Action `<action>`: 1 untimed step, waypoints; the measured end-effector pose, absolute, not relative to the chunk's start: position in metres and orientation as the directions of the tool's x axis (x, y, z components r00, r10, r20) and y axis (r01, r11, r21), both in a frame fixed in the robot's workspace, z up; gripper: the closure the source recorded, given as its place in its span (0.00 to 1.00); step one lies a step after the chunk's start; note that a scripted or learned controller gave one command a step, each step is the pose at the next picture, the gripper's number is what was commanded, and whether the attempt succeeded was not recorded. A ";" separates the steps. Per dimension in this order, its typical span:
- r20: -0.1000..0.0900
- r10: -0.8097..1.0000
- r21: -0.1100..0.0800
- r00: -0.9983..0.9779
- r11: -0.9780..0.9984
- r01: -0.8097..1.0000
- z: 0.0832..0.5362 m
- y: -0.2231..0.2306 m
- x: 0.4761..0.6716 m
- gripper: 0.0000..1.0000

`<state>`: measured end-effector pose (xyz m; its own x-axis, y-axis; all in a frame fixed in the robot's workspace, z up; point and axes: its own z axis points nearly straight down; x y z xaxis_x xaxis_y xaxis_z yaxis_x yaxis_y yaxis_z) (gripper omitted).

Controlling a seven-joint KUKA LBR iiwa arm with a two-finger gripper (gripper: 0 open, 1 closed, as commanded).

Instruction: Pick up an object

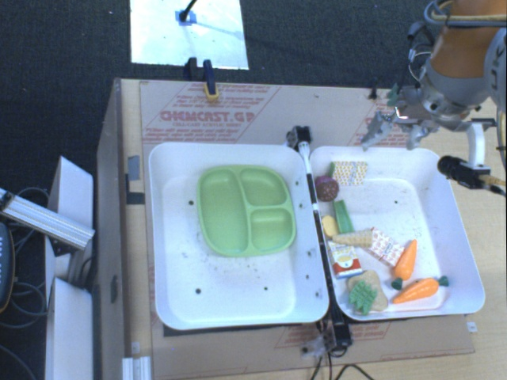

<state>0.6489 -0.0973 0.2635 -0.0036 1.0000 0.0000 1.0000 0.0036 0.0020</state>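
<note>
We see the pickable stuff all in the right bin [459,236], none of it in the gripper's grasp. Two carrots [405,260] sit near the bin's right front: one tilted upright-ish, the other [417,290] lying flat just in front of it, green tops pointing right. Left of them, a checked wrapper [386,248] next to a pale wedge [354,238], then a small red-and-white box [345,261] below that. At the front edge, a tan piece with a green leafy shape [364,295] on top. Along the left wall of that bin: a dark red round item [326,188], a green stick [342,215], a yellow blob [329,226]. A patterned square [349,172] lies near the back wall. The gripper [394,133] hangs over the back rim of the right bin, above the cardboard sheet [238,109], clear of every item; fingers [375,132] look spread apart, nothing between them. The arm [463,38] comes in at top right, orange band visible. The left bin [174,291] holds a green divided plate [245,210], three compartments, sitting roughly centre. Behind the bench, a white sheet [186,22] lies on dark floor.
</note>
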 end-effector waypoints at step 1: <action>0.000 1.000 -0.001 -0.001 0.001 1.000 0.152 -0.094 0.645 0.00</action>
<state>0.6448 -0.0940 0.1524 -0.0013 1.0000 0.0001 1.0000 0.0013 -0.0014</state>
